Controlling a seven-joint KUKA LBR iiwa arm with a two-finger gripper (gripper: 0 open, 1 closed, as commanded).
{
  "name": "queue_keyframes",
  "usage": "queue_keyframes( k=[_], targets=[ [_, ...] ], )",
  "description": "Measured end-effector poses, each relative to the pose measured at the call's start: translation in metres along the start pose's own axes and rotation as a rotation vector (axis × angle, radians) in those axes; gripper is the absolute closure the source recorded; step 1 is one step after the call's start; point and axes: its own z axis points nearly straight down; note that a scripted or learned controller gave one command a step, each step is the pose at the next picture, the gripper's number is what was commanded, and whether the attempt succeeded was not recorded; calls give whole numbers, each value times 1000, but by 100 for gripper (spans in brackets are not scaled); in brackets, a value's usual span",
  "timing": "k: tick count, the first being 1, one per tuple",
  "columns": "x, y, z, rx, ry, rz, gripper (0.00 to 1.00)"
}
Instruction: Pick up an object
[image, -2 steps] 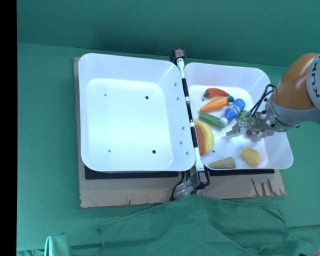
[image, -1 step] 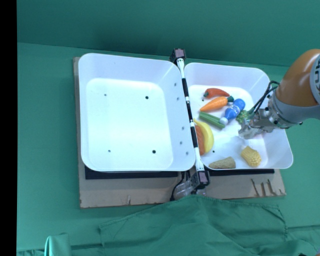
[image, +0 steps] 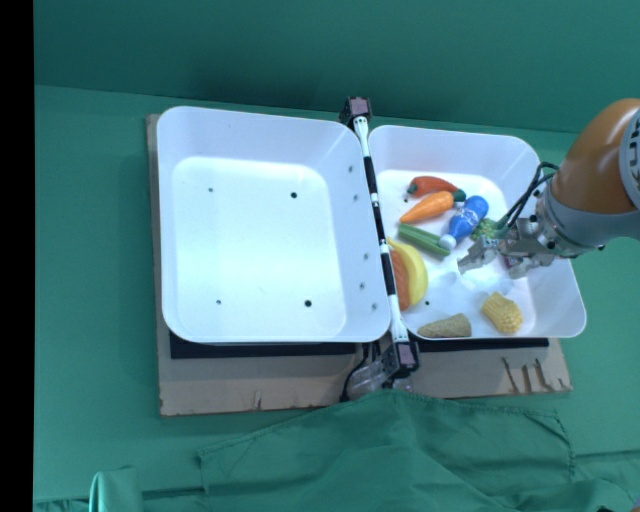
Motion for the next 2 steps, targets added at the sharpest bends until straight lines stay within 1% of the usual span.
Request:
queue_keyframes(
  k=[1,2],
  targets=[
    [-2,1,-12,-7,-4,3,100],
    [-2,1,-12,-5,-3,4,0]
  ],
)
